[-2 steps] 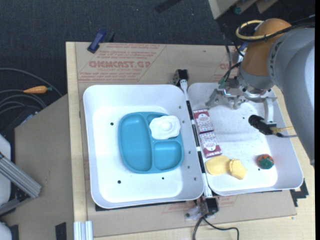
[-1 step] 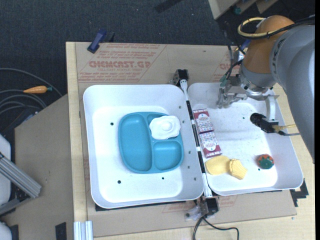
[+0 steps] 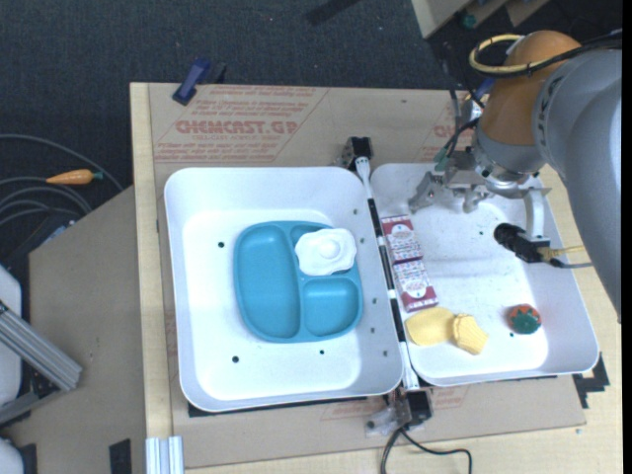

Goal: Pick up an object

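My gripper [image 3: 446, 197] hangs over the far end of the right bin [image 3: 565, 309], its fingers spread open with nothing between them. A red and white carton [image 3: 406, 261] lies along that bin's left wall, just below and left of the gripper. Two yellow pieces [image 3: 431, 326] [image 3: 470, 334] rest side by side near the bin's front. A small red, orange and green ball [image 3: 524, 318] sits at the front right.
The left bin [image 3: 196, 294] holds a blue divided plate [image 3: 267, 284] with a white cup-like object [image 3: 325, 251] on its upper right compartment. The arm's grey and orange body [image 3: 553, 97] looms over the right bin's far right corner.
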Robot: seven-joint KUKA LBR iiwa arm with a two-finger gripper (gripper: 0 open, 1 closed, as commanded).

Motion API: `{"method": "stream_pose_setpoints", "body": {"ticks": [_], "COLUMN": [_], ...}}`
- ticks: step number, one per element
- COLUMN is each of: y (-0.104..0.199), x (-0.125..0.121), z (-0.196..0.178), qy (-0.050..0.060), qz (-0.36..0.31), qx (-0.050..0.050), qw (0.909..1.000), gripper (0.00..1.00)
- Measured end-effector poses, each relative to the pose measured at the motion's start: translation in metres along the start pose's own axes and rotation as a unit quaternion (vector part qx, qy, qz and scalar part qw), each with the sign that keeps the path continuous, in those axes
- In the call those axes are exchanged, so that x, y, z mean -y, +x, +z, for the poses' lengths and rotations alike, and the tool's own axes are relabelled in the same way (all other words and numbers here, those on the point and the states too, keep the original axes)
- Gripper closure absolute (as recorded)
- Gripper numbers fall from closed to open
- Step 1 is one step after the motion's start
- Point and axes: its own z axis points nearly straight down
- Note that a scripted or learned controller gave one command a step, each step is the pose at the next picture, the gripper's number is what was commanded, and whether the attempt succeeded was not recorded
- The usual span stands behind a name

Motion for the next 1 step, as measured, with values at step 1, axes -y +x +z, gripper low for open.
{"method": "stream_pose_setpoints", "body": {"ticks": [1], "y": [0.0254], "x": [-0.0037], "z": [0.0108], "qy": [0.003], "qz": [0.001], "qx": [-0.002], "qw": [1.0000], "gripper": [0.00]}}
